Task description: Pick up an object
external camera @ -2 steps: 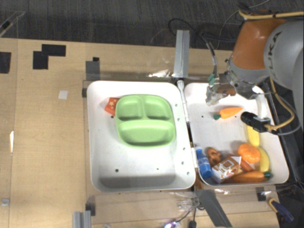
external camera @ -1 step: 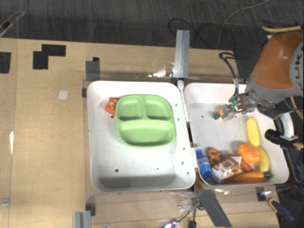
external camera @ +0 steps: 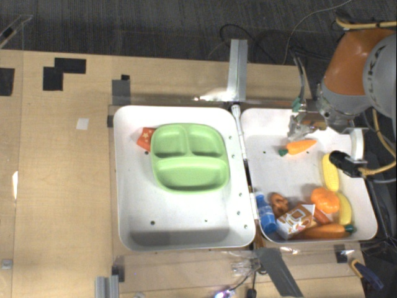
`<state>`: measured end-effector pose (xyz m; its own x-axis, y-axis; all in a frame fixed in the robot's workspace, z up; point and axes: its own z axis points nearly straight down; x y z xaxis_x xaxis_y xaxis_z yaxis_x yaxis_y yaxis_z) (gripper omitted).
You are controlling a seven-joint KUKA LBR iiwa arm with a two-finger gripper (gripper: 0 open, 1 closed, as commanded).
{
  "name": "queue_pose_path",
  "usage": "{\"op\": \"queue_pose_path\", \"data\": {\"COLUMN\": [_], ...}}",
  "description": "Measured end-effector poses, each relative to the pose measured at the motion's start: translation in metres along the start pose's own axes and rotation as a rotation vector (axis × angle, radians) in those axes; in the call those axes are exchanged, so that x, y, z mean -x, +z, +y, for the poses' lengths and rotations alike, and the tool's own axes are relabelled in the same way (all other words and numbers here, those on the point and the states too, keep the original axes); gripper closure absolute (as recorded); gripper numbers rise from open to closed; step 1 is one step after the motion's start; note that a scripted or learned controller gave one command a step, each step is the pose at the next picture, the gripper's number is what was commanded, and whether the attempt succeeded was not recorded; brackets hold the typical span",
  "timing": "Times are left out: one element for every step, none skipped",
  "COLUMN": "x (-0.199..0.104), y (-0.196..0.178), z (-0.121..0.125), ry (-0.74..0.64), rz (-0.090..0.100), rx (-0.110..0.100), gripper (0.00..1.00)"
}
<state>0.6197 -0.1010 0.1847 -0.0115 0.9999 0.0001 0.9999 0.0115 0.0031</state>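
At the upper right of the frame, a grey arm [external camera: 379, 73] is seen with a broad orange band [external camera: 347, 64], a metallic gripper [external camera: 305, 124] and thin cables.

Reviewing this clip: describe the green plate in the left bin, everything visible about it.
The green plate is a light green, plastic-looking divided tray with rounded corners: two smaller compartments at the far side, one wide compartment nearer the camera. It lies flat, right way up, in the far half of the left bin. Its far left corner meets or overlaps a small orange-red item.
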Motion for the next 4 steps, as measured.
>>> {"op": "queue_pose_path", "data": {"x": [0.021,0.021,-0.031,-0.015], "y": [0.083,0.074,0.001,0.002], "z": [-0.129,-0.127,-0.113,-0.067], "ry": [-0.078,-0.08,0.024,0.1], "rz": [0.002,0.003,0.0,0.0], "rx": [-0.004,-0.002,0.0,-0.003], "gripper": [1.0,1.0,1.0,1.0]}}
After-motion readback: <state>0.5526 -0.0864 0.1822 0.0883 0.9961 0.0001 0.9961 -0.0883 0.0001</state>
